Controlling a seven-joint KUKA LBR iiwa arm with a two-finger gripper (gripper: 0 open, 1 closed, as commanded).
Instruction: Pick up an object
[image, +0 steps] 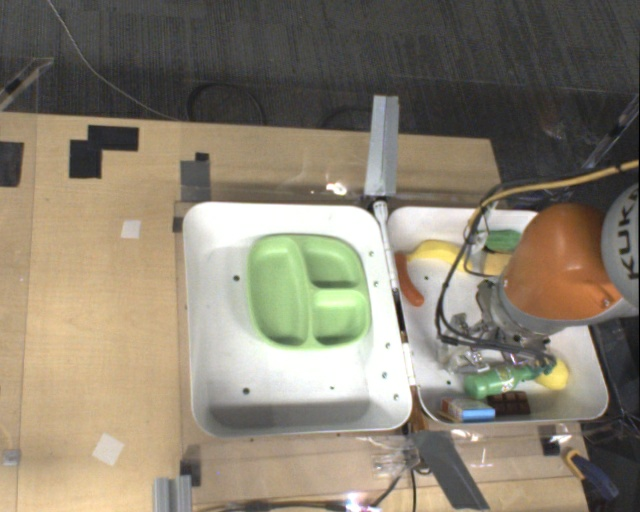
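My gripper (498, 352) hangs low over the right bin (592, 398), under the arm's orange band (560, 265), and the wrist and cables hide its tip. Just below it lies a green bottle (495, 384) on its side, with a yellow piece (557, 376) at the bottle's right end. A small blue block (478, 412) and a brown block (512, 404) lie by the bin's front wall. Further back lie a yellow banana-like object (435, 253), an orange stick (408, 282) and a green object (503, 241).
The left bin (205, 330) holds a light green divided tray (306, 290). A grey post (382, 150) stands behind the wall between the bins. Yellow and black cables (480, 215) loop over the back of the right bin.
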